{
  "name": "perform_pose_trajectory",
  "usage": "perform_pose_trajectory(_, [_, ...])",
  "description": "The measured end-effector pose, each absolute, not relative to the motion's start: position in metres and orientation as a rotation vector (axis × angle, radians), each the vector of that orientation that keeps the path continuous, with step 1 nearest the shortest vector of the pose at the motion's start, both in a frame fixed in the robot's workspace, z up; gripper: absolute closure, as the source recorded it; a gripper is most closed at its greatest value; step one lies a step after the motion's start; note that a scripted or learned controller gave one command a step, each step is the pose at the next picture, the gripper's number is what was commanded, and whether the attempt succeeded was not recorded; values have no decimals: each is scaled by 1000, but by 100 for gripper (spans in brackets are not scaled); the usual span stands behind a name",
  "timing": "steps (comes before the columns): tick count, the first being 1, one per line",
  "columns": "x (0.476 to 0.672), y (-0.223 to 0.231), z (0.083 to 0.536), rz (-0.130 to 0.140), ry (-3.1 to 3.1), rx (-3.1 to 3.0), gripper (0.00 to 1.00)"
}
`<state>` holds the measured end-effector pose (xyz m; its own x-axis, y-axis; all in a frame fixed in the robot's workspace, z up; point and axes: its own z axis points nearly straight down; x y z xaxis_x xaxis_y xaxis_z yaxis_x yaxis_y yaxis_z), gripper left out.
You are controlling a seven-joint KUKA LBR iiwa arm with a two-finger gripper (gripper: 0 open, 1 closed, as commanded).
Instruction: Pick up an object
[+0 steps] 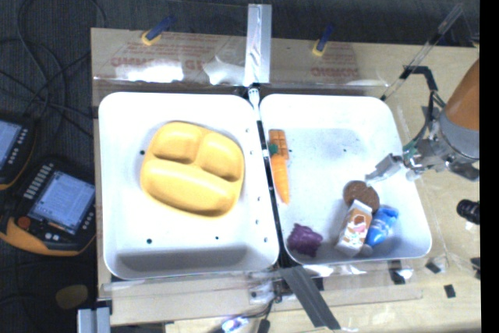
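The right bin (335, 117) holds an orange carrot (279, 171) along its left wall, a purple bunch of grapes (304, 238) at the front, a small milk carton (355, 227), a blue object (382, 225) leaning against the carton, and a brown round piece (361, 193) just behind them. My gripper (385, 167) reaches in over the right bin's right side, its tip just up and to the right of the brown piece. Nothing is visibly held in it.
A large yellow bread-shaped object (192, 167) lies in the left bin (125, 246). A metal divider post (258, 43) stands behind the bins. Handheld controllers (51, 207) and cables lie on the floor to the left.
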<state>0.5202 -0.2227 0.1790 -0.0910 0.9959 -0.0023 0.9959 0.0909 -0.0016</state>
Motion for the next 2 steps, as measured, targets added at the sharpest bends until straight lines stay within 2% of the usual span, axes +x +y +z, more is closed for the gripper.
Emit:
perform_pose_trajectory(1, [492, -211, 90, 29, 2423, 2003, 0])
perform_pose_trajectory(2, [544, -179, 89, 8, 2126, 2299, 0])
